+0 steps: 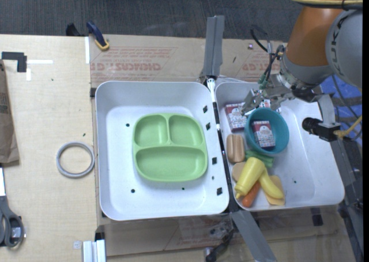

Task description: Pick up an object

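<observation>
Gripper [258, 100] is over the right bin [314, 181], near its 11 o'clock corner; can't tell its state. It sits just above the rim of a teal bowl [266, 131], at the bowl's 11 o'clock; contact can't be judged. Nothing visibly held.

The bowl is tilted, mouth toward the camera, with a small red-and-white carton [264, 135] inside. At the bowl's 10 o'clock, just beside the gripper, a second red-and-white carton [235, 116] lies flat on the bin floor.

At the bowl's 8 o'clock: a tan bread-like toy [234, 148] against the bin's left wall. At 6 to 7 o'clock: a toy-food pile with a yellow pepper-like piece [249, 175], a banana [271, 188] and an orange carrot tip [249, 200], all touching; something green peeks out under the bowl.

Grey arm with orange band [314, 21] comes in from 2 o'clock.

Left bin [112, 139] holds a green three-compartment plate [170, 148], roughly centred.

On the bench at 9 o'clock of the left bin: a grey tape ring [75, 158]. Brown paper bag [8, 116] at the left edge.
</observation>
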